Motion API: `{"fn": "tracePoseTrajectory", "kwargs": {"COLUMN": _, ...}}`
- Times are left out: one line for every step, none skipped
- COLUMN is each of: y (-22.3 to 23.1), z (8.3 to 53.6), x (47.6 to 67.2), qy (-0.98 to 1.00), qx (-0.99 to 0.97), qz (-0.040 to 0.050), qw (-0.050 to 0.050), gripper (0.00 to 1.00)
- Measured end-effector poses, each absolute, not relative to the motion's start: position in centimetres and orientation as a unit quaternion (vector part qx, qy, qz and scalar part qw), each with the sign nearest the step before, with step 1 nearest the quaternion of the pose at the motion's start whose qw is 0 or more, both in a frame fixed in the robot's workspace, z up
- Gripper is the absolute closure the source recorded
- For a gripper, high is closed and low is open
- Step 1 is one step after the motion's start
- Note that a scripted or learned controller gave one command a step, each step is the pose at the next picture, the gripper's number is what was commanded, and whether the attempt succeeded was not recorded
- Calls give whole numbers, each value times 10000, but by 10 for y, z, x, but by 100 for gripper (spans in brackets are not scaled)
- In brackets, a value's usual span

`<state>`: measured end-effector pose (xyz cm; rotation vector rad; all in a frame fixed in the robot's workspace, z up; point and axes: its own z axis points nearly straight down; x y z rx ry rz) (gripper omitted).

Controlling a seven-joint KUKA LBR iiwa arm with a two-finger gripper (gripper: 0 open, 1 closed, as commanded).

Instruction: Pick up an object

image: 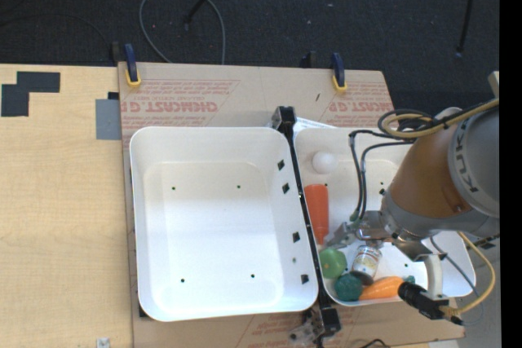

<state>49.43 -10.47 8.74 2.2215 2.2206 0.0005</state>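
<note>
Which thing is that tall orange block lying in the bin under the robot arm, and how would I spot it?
Look at the right bin, the one the arm reaches over. Along its left wall, below the white ball, lies the orange block. It is long and flat-sided, unlike the round green ball below it.

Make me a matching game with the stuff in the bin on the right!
Things:
1. ball
2. block
3. carrot
4. jar

Descriptions:
A. orange, pointed, at the bin's near edge
B. white, at the far end of the bin
C. small, with a label, beside the carrot
D. red-orange, upright against the divider

Pairs: 1-B, 2-D, 3-A, 4-C
</note>
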Motion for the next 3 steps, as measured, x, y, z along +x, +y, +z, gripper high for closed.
{"fn": "tracePoseTrajectory", "kwargs": {"y": -27, "z": 191, "x": 496, "qy": 7097, "qx": 7045, "qz": 39, "qw": 24, "gripper": 0}}
{"fn": "tracePoseTrajectory", "kwargs": {"y": -32, "z": 196, "x": 494, "qy": 7069, "qx": 7073, "qz": -3, "qw": -1, "gripper": 100}}
{"fn": "tracePoseTrajectory", "kwargs": {"y": 19, "z": 186, "x": 515, "qy": 7082, "qx": 7060, "qz": -4, "qw": -3, "gripper": 100}}
